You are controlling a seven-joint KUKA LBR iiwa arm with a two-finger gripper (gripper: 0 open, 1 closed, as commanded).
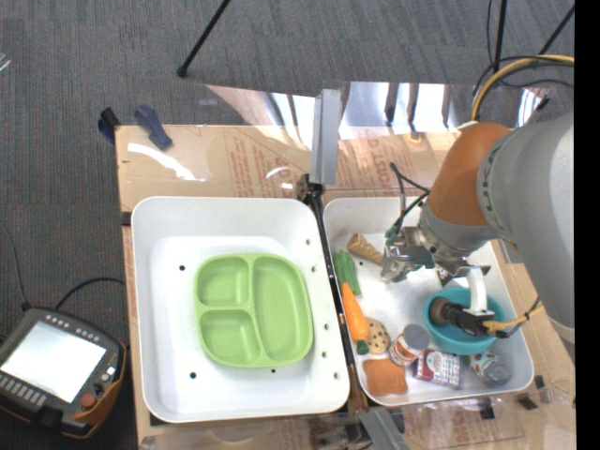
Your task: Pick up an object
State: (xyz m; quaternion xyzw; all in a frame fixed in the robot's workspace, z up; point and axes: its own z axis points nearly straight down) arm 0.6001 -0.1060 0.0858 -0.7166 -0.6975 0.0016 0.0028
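White bins sit side by side; the left bin [159, 251] holds a green tray [253, 309]. In the right bin [520, 345], a carrot [353, 313] lies at nine o'clock, a blue bowl [464, 322] at four. The gripper [405, 259] hovers centrally; its grip I cannot tell.

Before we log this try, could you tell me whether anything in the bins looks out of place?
Nothing stands out: the green tray lies flat in the left bin, and the toy food lies loosely jumbled in the right bin.
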